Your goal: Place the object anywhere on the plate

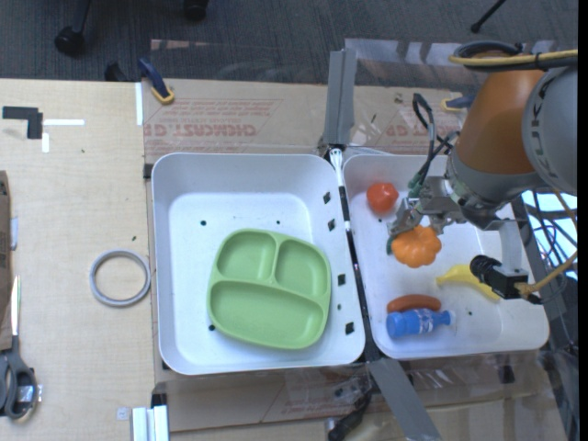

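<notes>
Nearest the camera, at the front of the right bin, a blue bottle of smooth plastic lies on its side, with a sausage-shaped orange-red piece just behind it, the two nearly touching. A little farther back and to the right lies a curved yellow banana, glossy like a toy, its far end under a black part of the arm. In the left bin, which has the same thin white moulded walls and rounded corners, sits the plate, a pale green matte tray with rounded corners, split into three compartments: one long one at the front and two smaller ones behind. Out on the light wooden desk to the left lies a translucent grey ring of tape, well apart from both bins. Farther back in the right bin, the orange pumpkin, round and lobed, sits directly under the hand; the dark metal fingers reach down to its top, but whether they grip it cannot be told. Behind it, near the bin's back left corner, rests a small red tomato, smooth and round. Brown printed cardboard lies flat beyond the bins.
</notes>
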Robot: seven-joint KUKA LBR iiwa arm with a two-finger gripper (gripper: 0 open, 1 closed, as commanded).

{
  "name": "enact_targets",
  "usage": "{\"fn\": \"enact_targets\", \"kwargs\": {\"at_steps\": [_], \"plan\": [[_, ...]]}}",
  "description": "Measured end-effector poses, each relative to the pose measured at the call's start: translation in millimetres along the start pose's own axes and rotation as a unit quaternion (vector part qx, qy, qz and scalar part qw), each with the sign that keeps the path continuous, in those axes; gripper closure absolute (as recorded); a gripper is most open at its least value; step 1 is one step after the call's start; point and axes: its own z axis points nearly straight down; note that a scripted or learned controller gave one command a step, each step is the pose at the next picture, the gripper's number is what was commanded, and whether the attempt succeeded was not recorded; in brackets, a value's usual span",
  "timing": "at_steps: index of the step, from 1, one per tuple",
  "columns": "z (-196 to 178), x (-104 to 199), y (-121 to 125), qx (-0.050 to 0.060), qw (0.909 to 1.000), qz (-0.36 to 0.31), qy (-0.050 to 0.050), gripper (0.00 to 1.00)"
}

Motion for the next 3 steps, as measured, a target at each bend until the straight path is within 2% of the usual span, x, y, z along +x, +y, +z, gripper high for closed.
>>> {"fn": "enact_targets", "kwargs": {"at_steps": [1,2,3], "plan": [[0.5,68.9,-19.7,0.001,1.0000,-0.001,0.000,1.00],[0.6,133.7,-69.1,0.002,1.0000,0.000,0.000,1.00],[0.5,133.3,-69.0,0.002,1.0000,0.000,0.000,0.00]]}}
